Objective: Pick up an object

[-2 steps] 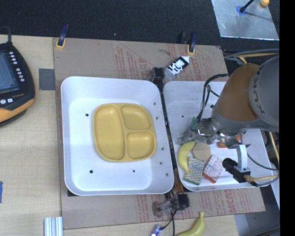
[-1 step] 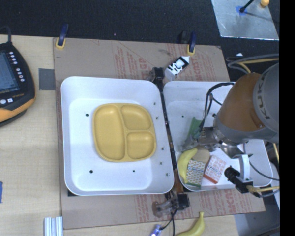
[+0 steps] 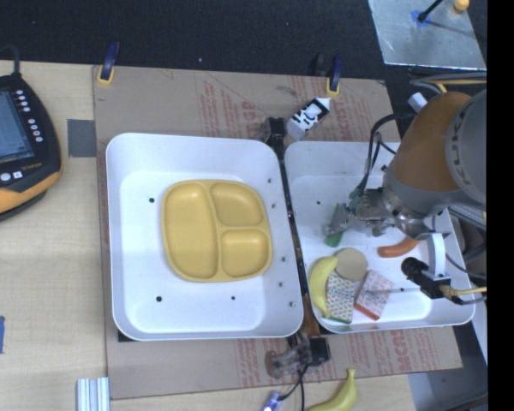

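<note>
My gripper hangs low over the middle of the right bin, reaching in from the right under the grey and orange arm. Nothing shows in its grasp. Just below it, in the bin's front part, lie a yellow banana, a round tan disc, a pale patterned packet and a red-and-white packet. An orange-red sausage shape lies to the gripper's right.
The left bin holds a yellow divided plate. A second banana lies on the bench in front of the bins. A black-and-white object sits behind them. A teach pendant rests at the far left.
</note>
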You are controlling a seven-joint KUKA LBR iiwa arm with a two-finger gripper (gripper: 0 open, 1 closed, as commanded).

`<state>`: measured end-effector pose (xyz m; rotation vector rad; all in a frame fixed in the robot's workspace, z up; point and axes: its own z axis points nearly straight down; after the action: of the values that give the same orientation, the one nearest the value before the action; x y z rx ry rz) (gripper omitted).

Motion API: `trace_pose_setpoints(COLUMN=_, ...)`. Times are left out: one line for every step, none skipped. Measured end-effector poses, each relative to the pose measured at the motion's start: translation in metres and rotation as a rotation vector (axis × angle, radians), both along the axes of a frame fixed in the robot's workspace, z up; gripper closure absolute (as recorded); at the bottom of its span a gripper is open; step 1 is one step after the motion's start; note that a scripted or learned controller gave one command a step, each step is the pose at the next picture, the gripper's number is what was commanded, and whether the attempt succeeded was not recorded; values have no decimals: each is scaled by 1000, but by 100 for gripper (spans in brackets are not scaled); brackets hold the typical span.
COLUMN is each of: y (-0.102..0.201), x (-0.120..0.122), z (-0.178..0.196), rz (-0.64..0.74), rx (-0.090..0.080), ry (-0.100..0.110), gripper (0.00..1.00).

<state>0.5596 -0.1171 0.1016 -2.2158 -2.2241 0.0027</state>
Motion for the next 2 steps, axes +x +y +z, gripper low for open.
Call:
trace_pose_setpoints(y=12, x=-14, z=-10, rz=1, rx=0, ry=2, gripper=0)
trace_pose_setpoints(y=-9, x=16, z=-10, rz=-1, rx=0, ry=0, gripper=0)
